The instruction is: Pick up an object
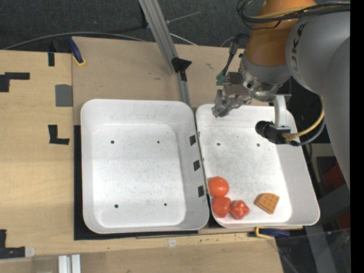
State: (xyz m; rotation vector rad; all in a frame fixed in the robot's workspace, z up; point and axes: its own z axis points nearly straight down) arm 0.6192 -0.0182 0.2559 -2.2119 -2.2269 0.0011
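In the right bin (259, 158), near its front edge, lie three red-orange pieces and one tan one. A round orange-red fruit (218, 186) sits by the bin's left wall. Just in front of it are a red piece (221, 206) and a lumpy red pepper-like piece (239, 210), touching each other. A tan waffle-like cracker (267, 202) lies to their right. My gripper (220, 109) hangs over the back left corner of the right bin, far from these objects. Nothing shows between its fingers.
The left bin (136, 164) lies beside the right one, with black clips along the shared wall. A slanted metal pole (165, 38) crosses the bench behind the bins. The grey arm with its orange band (278, 21) occupies the upper right.
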